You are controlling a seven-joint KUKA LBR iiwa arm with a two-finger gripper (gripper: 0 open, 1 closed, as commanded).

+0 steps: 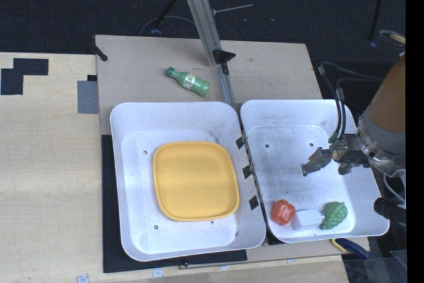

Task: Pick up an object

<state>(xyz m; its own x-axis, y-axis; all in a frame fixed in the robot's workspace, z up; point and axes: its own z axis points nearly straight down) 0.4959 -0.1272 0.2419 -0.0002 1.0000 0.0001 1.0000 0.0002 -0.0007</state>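
While poised over the right bin (291, 113), the gripper (329, 162) is seen spread wide, unladen; red pepper (283, 211) lies at seven o'clock.

No readable text, numbers or brand names anywhere; the green bottle (188, 81) on the bench carries a pale label, too small to read.

You see a grey arm (381, 136) with an orange band (392, 99), black cables and a dark end effector (329, 162).
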